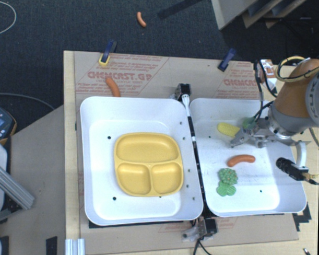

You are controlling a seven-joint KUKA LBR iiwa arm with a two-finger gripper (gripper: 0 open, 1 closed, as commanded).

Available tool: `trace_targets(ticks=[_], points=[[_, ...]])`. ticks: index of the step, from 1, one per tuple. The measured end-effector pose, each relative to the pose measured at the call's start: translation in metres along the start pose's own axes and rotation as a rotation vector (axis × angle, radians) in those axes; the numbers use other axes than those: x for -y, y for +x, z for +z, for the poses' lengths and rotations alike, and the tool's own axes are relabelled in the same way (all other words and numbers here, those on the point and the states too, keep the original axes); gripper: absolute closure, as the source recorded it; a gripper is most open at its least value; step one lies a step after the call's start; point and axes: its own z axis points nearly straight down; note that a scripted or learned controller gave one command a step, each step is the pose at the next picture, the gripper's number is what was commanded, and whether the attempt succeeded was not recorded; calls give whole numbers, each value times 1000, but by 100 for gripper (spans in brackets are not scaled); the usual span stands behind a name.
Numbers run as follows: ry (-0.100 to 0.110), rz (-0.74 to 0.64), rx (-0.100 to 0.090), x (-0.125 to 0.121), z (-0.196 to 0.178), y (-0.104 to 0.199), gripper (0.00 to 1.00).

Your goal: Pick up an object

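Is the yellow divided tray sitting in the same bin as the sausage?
No: the yellow divided tray sits in the left bin, while the sausage lies in the right bin.

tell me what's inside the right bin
In the right bin: a yellow piece, an orange sausage and green broccoli. The end effector hangs over the upper part, covering a green item and the floor beneath it.
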Motion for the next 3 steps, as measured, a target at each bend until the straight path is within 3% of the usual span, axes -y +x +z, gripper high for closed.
trace_targets(ticks=[1,3], points=[[-5,1,2,-1,-13,0,100],[-12,0,4,10,-134,5,100]])
